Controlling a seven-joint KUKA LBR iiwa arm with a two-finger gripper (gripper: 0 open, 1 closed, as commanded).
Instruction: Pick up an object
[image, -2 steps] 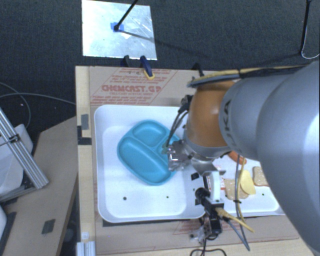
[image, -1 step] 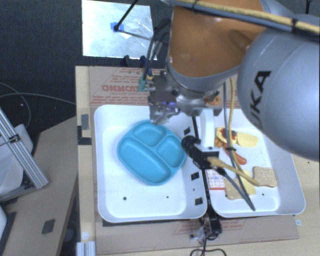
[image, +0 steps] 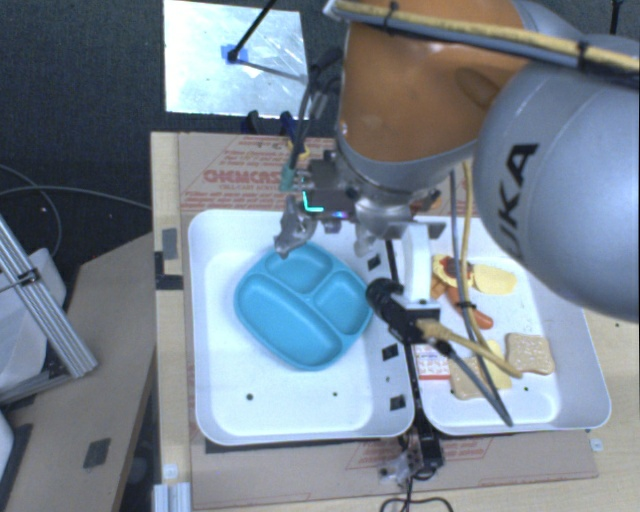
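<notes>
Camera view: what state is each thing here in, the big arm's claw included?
Blue divided plate: flat, right side up, nothing in its compartments, in the left bin.
Gripper: low at the plate's far rim; grasp unclear.
Tan cracker: lying flat in the right bin.
Yellow slice: lying flat, right bin's far end.

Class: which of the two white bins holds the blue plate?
The view's left bin: the blue plate lies there. The right bin holds small yellow and tan pieces.
</notes>
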